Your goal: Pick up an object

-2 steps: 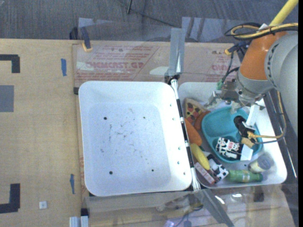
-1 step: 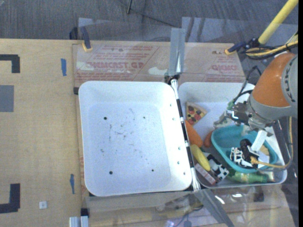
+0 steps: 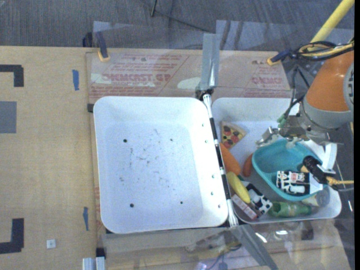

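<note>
A: Where's the teal bowl [image 3: 281,165]?
B: Right bin [image 3: 247,108], tilted, mouth facing up-left, long axis running left-right. Banana [image 3: 239,188] just left of it.
A: Gripper [image 3: 289,129]?
B: At the bowl's far rim. Can't tell its state.

The grey arm [image 3: 329,103] is seen reaching in from the right edge, its orange band [image 3: 332,83] sitting above the wrist. The wrist is angled down and to the left. The gripper [image 3: 292,131] is lowered at the end, its metal fingers pointed downward.
</note>
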You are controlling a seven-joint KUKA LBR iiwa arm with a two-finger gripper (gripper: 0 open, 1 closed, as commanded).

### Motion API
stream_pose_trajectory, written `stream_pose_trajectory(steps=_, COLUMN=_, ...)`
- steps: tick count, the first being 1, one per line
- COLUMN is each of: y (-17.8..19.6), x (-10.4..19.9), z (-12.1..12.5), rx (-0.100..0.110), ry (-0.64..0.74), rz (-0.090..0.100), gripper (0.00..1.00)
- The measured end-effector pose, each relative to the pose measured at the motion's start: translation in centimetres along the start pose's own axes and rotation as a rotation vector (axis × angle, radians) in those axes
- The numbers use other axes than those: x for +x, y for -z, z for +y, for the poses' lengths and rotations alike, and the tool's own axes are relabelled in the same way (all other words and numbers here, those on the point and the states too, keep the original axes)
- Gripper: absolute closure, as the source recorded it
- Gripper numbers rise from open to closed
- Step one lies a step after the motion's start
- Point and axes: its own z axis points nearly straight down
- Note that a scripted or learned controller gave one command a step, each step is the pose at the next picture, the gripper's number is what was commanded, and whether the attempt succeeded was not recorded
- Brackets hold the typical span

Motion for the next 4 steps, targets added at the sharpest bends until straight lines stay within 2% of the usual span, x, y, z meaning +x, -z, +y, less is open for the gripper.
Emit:
stream_pose_trajectory(steps=1, y=1.7, x=0.1, z=-1.8, rx=-0.007, ry=-0.164, rz=-0.016, gripper=0.0)
stream_pose_trajectory(steps=2, y=-1.7, x=-1.9, z=-9.1, rx=-0.022, ry=-0.105, rz=-0.013, gripper=0.0)
stream_pose_trajectory(steps=3, y=-0.6, x=-2.0, z=-8.8, rx=-0.034, ry=-0.109, rz=-0.016, gripper=1.0)
stream_pose_trajectory(steps=4, y=-1.0, x=1.2, z=-5.0, rx=-0.009, ry=-0.187, rz=-0.021, gripper=1.0)
